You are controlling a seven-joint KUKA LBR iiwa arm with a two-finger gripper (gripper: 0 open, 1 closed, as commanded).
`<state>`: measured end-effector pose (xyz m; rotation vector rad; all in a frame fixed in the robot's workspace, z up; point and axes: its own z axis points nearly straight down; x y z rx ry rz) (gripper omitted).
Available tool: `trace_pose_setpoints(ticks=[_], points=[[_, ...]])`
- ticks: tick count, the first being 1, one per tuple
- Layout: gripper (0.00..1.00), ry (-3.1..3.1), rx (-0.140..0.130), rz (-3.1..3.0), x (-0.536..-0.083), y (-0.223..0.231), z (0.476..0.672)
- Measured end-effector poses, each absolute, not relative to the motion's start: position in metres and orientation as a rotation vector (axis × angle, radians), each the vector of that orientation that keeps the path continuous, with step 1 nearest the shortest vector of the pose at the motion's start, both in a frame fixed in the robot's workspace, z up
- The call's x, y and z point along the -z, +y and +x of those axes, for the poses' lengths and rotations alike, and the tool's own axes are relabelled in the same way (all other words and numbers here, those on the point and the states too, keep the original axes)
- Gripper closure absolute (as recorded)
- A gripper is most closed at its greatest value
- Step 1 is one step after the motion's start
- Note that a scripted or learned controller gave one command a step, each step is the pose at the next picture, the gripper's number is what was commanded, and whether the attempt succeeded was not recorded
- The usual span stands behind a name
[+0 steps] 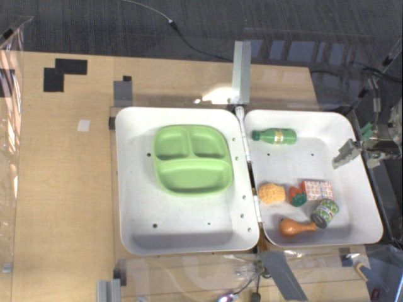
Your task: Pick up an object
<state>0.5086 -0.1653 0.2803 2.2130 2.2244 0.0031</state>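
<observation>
Hovering at right bin's (pixel 352 131) right edge, gripper (pixel 346 154) finger state unclear; green bottle (pixel 274 136) near back edge, untouched.

We see the gripper (pixel 348 153) at the view's three o'clock edge, its grey finger slanting toward eight o'clock, holding nothing.

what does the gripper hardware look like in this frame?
At the view's right edge, the gripper ends in a light grey, flat, metallic-looking finger slanting down-left over the right bin. Behind it sits a blocky grey-and-white body with small green marks. Thin dark cables run above it.
</observation>
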Motion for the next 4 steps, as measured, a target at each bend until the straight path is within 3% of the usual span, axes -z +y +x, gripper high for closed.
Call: trace_pose_setpoints(ticks=[1, 2, 3, 4], points=[[0.0, 2.046, -0.002, 2.383, -0.16, -0.185, 0.584], [0.0, 2.036, -0.021, 2.369, -0.101, -0.139, 0.542], [0.0, 1.812, -0.031, 2.534, -0.095, -0.162, 0.496], [1.0, 1.813, -0.038, 2.532, -0.107, -0.161, 0.499]])
